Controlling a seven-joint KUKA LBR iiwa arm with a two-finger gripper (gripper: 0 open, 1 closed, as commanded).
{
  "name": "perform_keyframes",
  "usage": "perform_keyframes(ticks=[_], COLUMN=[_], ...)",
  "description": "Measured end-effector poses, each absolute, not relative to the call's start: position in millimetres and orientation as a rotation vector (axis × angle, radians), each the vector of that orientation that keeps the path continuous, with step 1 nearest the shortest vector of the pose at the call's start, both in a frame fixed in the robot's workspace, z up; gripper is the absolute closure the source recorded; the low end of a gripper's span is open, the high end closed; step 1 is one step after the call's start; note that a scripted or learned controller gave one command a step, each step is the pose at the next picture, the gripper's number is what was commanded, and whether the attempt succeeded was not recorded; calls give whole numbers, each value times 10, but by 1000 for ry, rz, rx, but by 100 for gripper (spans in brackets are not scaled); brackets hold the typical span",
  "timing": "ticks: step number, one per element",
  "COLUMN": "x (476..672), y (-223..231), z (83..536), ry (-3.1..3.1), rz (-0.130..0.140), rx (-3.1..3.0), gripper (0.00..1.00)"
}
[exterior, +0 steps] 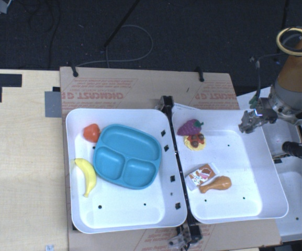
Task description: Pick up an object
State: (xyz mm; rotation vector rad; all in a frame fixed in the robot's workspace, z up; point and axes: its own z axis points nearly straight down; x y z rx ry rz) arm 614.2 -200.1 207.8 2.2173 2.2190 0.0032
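While my jaws (247, 122) hover at three o'clock over the right bin's (245, 205) rim, grip state I cannot tell, nothing is lifted: the drumstick (217, 183) lies toward six, the grapes (190, 126) toward nine.

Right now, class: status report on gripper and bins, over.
Gripper over right bin's far edge. Drumstick, grapes untouched. Left bin: tray, banana.
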Motion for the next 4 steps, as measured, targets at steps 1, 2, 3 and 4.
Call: perform_keyframes(ticks=[1, 2, 3, 4], x=[6147, 5912, 5742, 5558], y=[-2012, -1464, -1012, -620], z=[2461, 2494, 2348, 2326], ry=[2221, 2229, 2227, 2228], rz=[2, -1, -4, -4], rx=[2218, 2220, 2223, 2222], gripper=[100, 100, 100, 100])
